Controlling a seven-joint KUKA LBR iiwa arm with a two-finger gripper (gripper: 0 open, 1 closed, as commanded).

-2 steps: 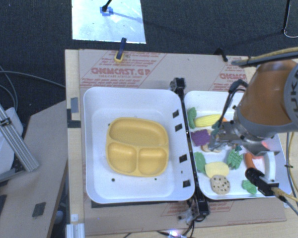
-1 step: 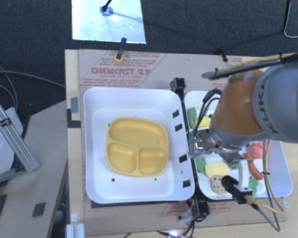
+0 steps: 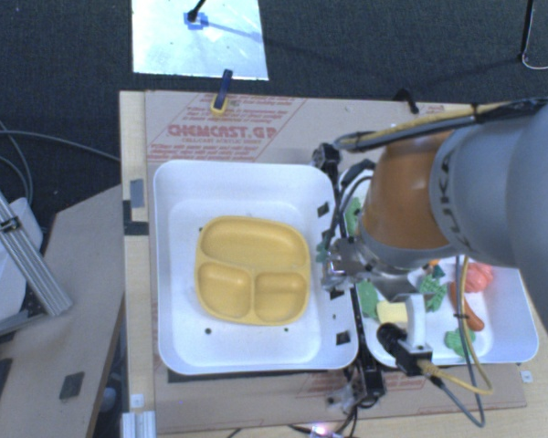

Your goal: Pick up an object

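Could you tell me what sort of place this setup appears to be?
Probably a robotics lab test bench: a grey and orange arm reaches over two white bins, one with a yellow divided tray, the other with small toy food pieces, beside loose cables.

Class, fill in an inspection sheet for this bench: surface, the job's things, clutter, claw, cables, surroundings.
Surface: brown board with red print, bearing two white bins.
Job's things: yellow divided plate in the left bin; small green, orange and yellow items in the right bin.
Clutter: blue and yellow tool on the board's far edge.
Claw: hidden under the arm, over the right bin.
Cables: yellow cable at the front; black cables at left.
Surroundings: dark carpet, shiny sheet.
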